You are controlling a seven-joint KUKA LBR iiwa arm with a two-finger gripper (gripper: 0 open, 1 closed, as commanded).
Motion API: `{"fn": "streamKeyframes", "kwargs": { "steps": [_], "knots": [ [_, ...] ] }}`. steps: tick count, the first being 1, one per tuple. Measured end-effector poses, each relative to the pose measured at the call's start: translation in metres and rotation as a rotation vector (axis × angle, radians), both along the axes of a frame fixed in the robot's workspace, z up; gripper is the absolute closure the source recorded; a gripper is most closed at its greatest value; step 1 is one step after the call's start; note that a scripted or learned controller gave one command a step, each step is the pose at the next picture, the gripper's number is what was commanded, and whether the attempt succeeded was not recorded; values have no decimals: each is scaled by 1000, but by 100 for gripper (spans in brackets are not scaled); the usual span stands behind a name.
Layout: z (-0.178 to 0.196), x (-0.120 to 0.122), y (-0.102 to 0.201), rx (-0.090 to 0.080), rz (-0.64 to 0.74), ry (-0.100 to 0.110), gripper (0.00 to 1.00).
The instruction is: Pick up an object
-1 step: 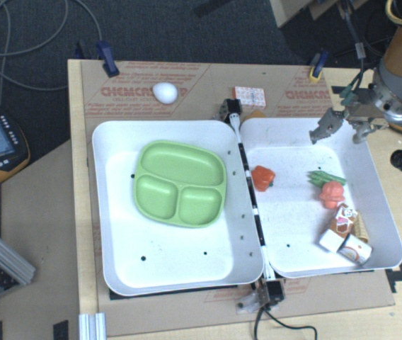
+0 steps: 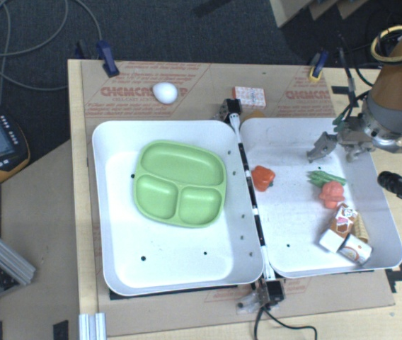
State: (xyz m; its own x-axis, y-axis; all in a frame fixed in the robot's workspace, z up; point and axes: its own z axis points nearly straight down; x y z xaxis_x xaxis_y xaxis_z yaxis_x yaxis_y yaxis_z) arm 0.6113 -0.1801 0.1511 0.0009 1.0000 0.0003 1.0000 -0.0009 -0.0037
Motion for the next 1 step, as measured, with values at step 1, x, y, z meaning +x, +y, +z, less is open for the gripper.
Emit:
{"fn": "streamKeyframes", "kwargs": {
  "steps": [1],
  "knots": [
    [-62,-25,9,-6,1,-16,0]
  ]
}}
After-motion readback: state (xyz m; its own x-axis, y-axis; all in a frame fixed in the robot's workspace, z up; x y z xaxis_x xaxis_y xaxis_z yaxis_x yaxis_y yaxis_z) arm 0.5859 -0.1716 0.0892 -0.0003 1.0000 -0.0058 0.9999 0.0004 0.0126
